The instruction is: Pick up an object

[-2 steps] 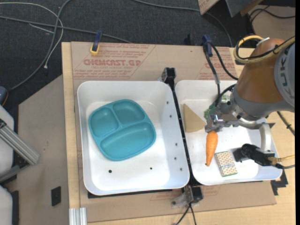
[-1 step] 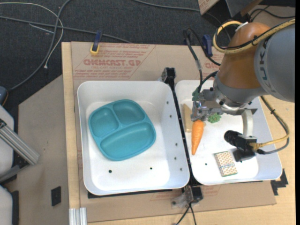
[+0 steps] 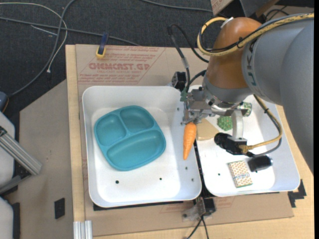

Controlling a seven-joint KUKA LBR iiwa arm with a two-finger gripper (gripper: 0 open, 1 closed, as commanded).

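An orange carrot (image 3: 188,139) hangs point-down over the rim where the two white bins meet. Its thick top end sits between the fingers of my gripper (image 3: 192,117), which is shut on it. The grey arm with its orange band (image 3: 234,44) reaches in from the right and covers the upper part of the right bin (image 3: 279,183). In the left bin (image 3: 94,183) lies a teal divided plate (image 3: 130,137), well to the left of the carrot.
The right bin holds a green dotted item (image 3: 226,122), a beige disc (image 3: 205,132) and a checked tan block (image 3: 239,173). A black cable fitting (image 3: 231,142) hangs from the wrist. A blue clip (image 3: 102,45) lies on the cardboard behind.
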